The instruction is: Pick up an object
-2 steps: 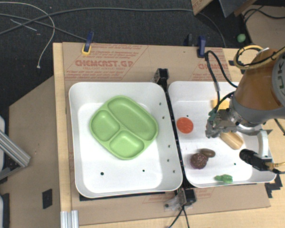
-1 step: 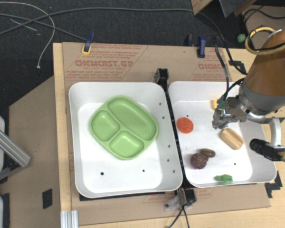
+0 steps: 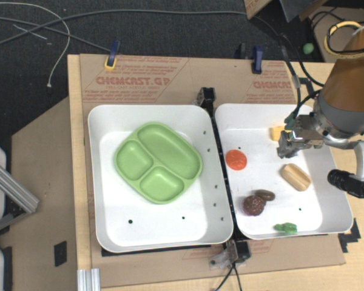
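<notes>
The right bin (image 3: 255, 117) holds an orange-red round object (image 3: 236, 159), a tan bread-like roll (image 3: 295, 177), a dark brown lump (image 3: 256, 202), a small green piece (image 3: 286, 227) and a yellow piece (image 3: 276, 133) partly hidden by the gripper. My gripper (image 3: 287, 147) hangs over the bin's upper right part, just right of the yellow piece and above the tan roll. Nothing shows between its fingers.
The left bin (image 3: 106, 162) holds a green three-compartment plate (image 3: 158, 162). A black divider clamp (image 3: 205, 96) sits between the bins at the back. Blue clips (image 3: 113, 53) hold the cardboard base. The arm's body covers the right bin's far right corner.
</notes>
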You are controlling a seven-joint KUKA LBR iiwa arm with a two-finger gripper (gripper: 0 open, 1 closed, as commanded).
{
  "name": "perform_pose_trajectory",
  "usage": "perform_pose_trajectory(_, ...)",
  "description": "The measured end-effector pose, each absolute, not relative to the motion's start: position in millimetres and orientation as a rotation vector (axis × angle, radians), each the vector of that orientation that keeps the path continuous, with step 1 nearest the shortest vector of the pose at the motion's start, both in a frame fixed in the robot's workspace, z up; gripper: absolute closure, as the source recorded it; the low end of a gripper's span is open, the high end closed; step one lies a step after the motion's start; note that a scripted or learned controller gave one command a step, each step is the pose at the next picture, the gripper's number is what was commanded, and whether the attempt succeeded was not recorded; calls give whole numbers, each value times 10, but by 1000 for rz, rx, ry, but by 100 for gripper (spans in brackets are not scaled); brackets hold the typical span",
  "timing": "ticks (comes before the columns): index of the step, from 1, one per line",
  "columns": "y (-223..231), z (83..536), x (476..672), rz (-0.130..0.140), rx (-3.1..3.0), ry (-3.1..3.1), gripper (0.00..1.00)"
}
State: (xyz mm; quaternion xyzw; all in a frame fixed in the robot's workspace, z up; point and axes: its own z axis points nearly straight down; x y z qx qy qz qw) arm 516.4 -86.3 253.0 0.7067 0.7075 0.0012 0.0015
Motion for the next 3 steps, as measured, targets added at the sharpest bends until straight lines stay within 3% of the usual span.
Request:
perform_pose_trajectory(2, 147, 2386, 5472, 2, 2217, 2224, 100)
perform_pose_trajectory(3, 612, 2274, 5797, 3, 2218, 2223, 100)
